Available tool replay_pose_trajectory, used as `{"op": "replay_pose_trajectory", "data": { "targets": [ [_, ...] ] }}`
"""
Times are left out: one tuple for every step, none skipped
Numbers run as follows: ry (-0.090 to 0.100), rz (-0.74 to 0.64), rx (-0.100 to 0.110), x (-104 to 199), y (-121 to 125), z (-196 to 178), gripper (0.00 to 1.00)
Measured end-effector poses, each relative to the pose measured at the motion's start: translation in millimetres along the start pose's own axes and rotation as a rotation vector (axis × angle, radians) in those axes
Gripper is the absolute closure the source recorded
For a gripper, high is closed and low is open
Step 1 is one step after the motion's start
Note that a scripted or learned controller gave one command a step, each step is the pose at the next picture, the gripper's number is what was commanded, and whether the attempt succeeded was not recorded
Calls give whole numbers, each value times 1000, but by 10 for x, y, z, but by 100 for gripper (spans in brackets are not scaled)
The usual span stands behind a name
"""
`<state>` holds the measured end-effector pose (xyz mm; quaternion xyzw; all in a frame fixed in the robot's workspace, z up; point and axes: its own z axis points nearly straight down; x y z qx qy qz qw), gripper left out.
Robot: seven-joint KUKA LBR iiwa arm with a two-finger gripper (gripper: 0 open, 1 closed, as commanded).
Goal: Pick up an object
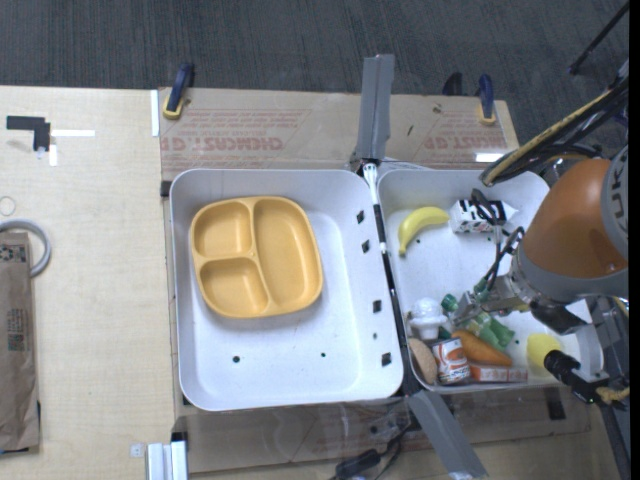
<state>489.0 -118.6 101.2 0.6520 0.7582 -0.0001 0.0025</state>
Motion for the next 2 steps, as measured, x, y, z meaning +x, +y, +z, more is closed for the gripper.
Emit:
{"op": "replay_pose_trajectory", "data": {
  "targets": [
    [4, -28, 5, -221, 407, 62, 100],
    [2, -10, 4, 134, 916, -1309, 100]
  ]
}}
